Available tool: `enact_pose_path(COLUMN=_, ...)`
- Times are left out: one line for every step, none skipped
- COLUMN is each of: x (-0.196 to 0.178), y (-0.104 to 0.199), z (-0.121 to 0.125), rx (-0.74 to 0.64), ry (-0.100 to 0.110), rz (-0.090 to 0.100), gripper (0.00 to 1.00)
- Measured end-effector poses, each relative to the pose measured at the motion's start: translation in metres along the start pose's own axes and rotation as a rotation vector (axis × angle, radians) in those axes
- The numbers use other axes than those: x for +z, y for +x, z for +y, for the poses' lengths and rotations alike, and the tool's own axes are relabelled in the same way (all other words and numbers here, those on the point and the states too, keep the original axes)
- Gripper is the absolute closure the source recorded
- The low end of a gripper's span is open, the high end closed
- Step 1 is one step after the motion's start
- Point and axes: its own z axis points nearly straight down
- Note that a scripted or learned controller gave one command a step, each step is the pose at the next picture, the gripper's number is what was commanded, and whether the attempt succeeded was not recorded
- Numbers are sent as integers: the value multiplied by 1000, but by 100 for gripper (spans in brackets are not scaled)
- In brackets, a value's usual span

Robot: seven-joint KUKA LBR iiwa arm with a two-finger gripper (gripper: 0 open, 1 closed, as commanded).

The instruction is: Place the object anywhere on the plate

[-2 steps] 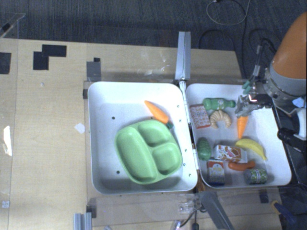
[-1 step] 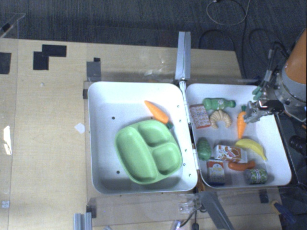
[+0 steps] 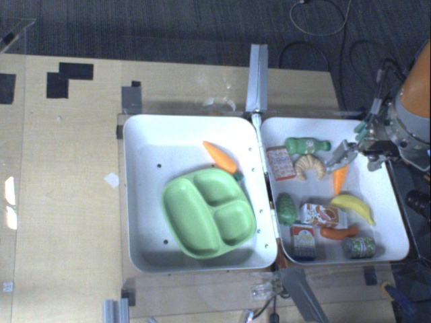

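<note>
- we see two white bins side by side on the bench: the left bin [image 3: 141, 180] and the right bin [image 3: 397, 241].
- the green plate [image 3: 207, 211] lies in the left bin, tilted, with three compartments; all three show bare green.
- a carrot [image 3: 220, 156] lies in the left bin just beyond the plate's far edge, touching or nearly touching its rim; we cannot tell which.
- the arm enters from the right, over the far right corner of the right bin.
- the gripper [image 3: 343, 155] hangs over the right bin, beside a croissant [image 3: 310, 167]; whether its jaws are apart or together we cannot tell.
- a small orange piece [image 3: 339, 178] sits directly below the gripper; we cannot tell whether it is gripped or lying on the bin floor.
- the right bin also holds a green bottle [image 3: 307, 145], a red packet [image 3: 279, 163], a banana [image 3: 355, 206], a dark green item [image 3: 286, 208], a red-and-white carton [image 3: 322, 214], a sausage [image 3: 339, 232], a blue-topped carton [image 3: 303, 241] and a can [image 3: 359, 247].
</note>
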Motion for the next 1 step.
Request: enact_pose_path(x=-11, y=1, z=2, rx=-6, ry=-5, rz=-1, gripper=100)
